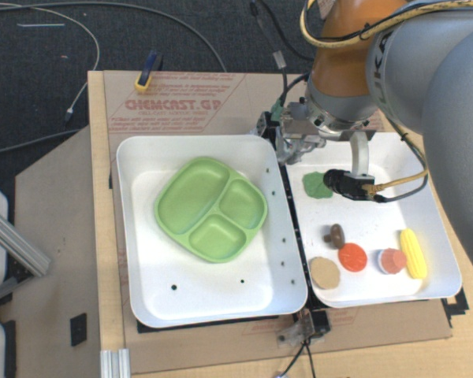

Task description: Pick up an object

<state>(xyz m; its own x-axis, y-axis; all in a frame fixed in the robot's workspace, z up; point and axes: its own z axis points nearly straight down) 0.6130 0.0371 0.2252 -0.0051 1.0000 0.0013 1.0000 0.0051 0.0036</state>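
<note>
cardboard-covered worktop (173,101), two white bins.
green piece (317,186) at six o'clock below the fingers (299,144); their spread unclear.

Bench cover: brown printed cardboard sheet (173,101) under both bins.
Clip: small blue-and-yellow clamp (148,69) at the cardboard's far edge.
Floor: dark carpet (39,61), grey cables (79,30) trailing.

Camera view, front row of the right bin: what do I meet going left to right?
Tan round piece → red tomato slice → pink round slice → yellow corn cob. The small brown piece sits just behind, between the first two.
</note>
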